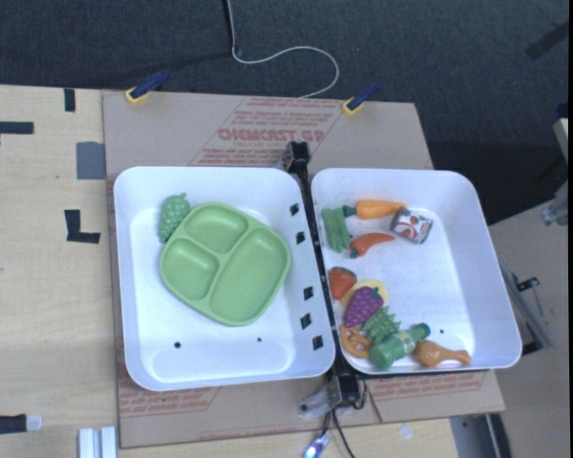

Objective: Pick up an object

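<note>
The right bin (458,275) holds a scatter of toy food along its left side. At the back lie an orange carrot (377,208), a small red and white can (412,225), green beans (335,228) and an orange pepper (371,244). Toward the front sit a red tomato (341,282), purple grapes (361,306), a green leafy piece (380,323), a green vegetable (393,349) and an orange gourd (438,355). The left bin (138,332) bears a green divided plate (225,263) with a green grape cluster (173,216) at its back left corner.
Both bins rest on a brown cardboard sheet (267,127) held by blue and yellow clamps (148,86). A white cable (267,57) loops across the dark floor behind. The right half of the right bin is bare white.
</note>
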Robot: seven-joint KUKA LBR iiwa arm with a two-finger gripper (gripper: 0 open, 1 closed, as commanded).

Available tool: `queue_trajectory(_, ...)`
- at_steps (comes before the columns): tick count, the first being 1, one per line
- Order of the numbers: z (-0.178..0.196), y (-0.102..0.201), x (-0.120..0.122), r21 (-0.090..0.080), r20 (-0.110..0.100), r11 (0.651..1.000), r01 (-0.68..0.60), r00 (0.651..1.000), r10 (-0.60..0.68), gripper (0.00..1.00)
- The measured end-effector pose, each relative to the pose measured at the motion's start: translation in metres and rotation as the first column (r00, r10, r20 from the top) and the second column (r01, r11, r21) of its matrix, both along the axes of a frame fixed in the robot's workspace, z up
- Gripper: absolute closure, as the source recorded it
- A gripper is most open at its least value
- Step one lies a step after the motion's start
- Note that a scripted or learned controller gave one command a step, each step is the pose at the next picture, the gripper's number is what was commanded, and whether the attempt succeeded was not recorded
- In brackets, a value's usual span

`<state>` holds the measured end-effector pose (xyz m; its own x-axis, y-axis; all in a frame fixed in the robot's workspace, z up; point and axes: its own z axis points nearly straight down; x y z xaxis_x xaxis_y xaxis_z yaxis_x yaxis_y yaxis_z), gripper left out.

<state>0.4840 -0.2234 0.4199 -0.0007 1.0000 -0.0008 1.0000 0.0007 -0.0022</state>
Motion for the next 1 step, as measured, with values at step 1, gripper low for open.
queue_trajectory(1,0.1227,-0.0005,0.0001,-0.006,0.016,1.000,-0.001,1.000,0.001,1.00)
